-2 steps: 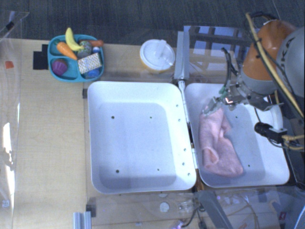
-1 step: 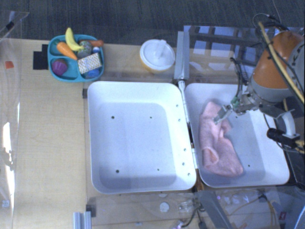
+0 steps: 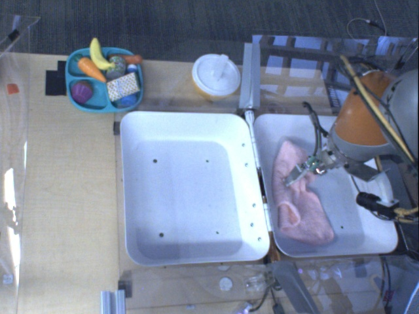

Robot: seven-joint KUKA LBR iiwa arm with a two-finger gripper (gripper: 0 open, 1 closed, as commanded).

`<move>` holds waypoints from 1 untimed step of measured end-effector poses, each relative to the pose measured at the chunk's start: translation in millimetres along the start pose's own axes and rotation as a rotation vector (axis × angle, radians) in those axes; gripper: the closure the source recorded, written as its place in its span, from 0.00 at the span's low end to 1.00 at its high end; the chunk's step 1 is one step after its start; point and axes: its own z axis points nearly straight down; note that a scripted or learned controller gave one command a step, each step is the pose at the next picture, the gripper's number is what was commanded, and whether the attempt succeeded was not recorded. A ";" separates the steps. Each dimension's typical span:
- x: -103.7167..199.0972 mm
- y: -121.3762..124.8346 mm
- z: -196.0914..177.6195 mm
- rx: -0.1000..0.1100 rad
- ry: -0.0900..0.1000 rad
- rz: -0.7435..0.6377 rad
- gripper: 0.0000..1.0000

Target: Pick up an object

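The scene is bright and evenly lit from above. The large white plastic left bin (image 3: 183,188) looks slightly bluish, with a soft grey shadow along its near inside wall. Left of this bin, pale reflections lie on the light wooden bench top (image 3: 59,195). The picture is a little soft, and below the bin the details are blurred.

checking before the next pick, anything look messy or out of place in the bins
Nothing looks damaged or spilled. The pink cloth lies crumpled and bunched in the right bin, with the gripper over its upper part.
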 end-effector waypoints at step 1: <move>4.6 46.8 5.8 -0.006 -0.003 0.118 0.00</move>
